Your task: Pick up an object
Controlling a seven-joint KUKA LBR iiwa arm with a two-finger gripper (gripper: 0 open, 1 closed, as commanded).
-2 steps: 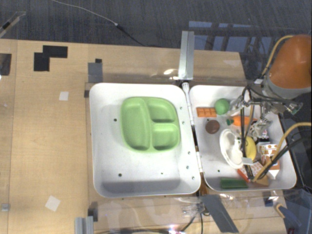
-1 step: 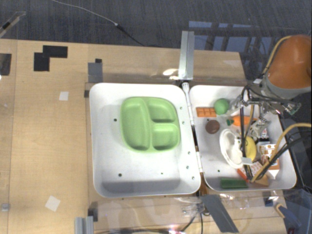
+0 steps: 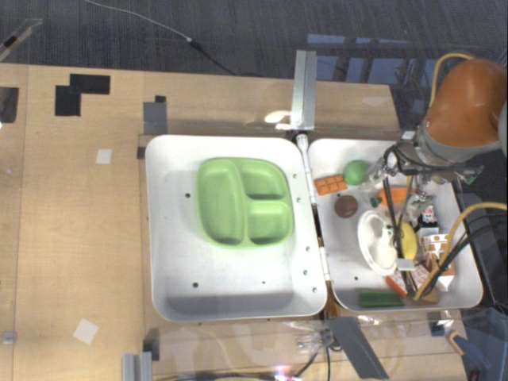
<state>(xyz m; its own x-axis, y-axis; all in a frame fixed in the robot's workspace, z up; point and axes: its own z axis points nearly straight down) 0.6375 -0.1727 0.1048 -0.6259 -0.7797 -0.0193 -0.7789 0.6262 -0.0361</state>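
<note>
You are early in the pick: nothing looks lifted yet. The gripper (image 3: 394, 201) hangs low in the right bin (image 3: 340, 288), its dark fingers reaching down by the white cup (image 3: 375, 240) and a yellow piece (image 3: 408, 240); whether it is spread, closed or gripping anything, you cannot tell. Candidates lie around it: a green ball (image 3: 356, 171) at ten o'clock, an orange block (image 3: 329, 185) and brown ball (image 3: 345, 206) at nine. The left bin (image 3: 171, 276) holds a green divided tray (image 3: 242, 201). Grasp and lift remain.

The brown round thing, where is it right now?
The brown round thing lies in the right bin, near its left wall, just below the orange waffle piece and left of the white cup.
</note>
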